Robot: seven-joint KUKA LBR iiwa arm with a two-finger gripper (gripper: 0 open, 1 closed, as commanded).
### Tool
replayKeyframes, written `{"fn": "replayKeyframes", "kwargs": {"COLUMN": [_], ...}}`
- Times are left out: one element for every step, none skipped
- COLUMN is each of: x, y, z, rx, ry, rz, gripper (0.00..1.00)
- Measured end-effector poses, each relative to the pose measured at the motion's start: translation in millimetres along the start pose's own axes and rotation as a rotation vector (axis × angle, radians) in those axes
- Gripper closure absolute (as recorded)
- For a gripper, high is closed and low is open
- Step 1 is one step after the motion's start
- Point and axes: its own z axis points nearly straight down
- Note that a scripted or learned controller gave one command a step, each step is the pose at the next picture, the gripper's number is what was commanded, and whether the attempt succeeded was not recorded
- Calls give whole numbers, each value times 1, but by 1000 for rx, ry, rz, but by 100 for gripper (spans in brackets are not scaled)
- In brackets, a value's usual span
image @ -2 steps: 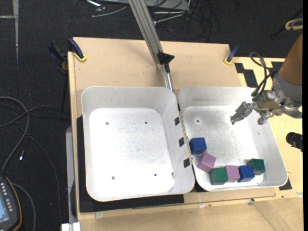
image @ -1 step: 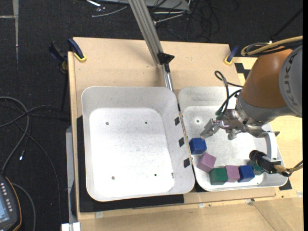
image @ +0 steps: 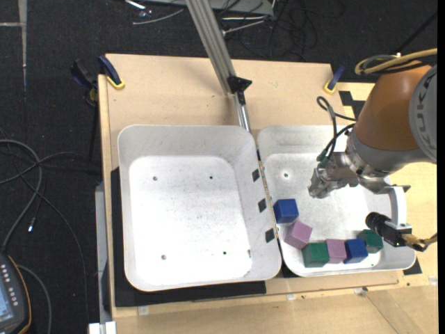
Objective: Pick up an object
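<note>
Six blocks (image: 286,209) in right bin (image: 292,141) — below-left of jaws, apart

Grey arm (image: 417,127), broad orange band, black cable looped beside metallic wrist

Six small blocks are lying in the right bin (image: 292,141), all gathered toward its near edge. A blue cube (image: 286,210) is sitting closest to the bin's left wall, a little apart from the rest. Just below it a pale purple block (image: 299,234) is resting, turned at an angle. A dark green cube (image: 316,254) is sitting at the near rim, touching (or very nearly touching) a second pale purple block (image: 336,250) to its right. A second blue cube (image: 355,249) is pressing against that one, and another green block (image: 371,241) is lying just beyond it, partly hidden. All are resting flat on the bin floor.
</note>
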Motion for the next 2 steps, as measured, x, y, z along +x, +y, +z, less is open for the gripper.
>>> {"fn": "replayKeyframes", "kwargs": {"x": [0, 0], "y": [0, 1], "z": [1, -10], "rx": [1, -2], "ry": [0, 0], "rz": [1, 0], "gripper": [0, 100]}}
